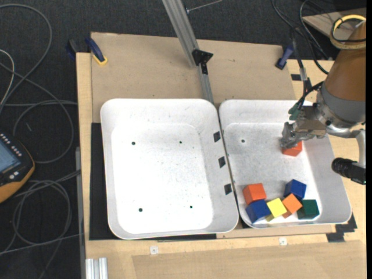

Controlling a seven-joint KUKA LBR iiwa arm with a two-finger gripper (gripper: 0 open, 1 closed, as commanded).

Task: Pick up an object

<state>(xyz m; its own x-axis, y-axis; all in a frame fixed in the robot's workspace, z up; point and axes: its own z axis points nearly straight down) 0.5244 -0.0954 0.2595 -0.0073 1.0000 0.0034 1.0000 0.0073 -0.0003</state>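
Looking down, we found the pincer (292,138) in the right bin (233,124), set directly over a red block (293,149); we could not tell its state. Remaining blocks (281,203) lay clustered at that bin's near edge.

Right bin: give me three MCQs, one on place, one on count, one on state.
1. Where is the block cluster in the right bin?
A. far-left corner
B. near edge
C. centre

2. How many blue blocks are in that cluster?
A. none
B. two
C. four

3. The red block lies:
A. on the cluster
B. in the left bin
C. apart from the cluster, right under the gripper

Answers: 1 B, the cluster hugs the bin's near rim. 2 B, one sits at its left, one at its back. 3 C, bare white floor separates it from the cluster.
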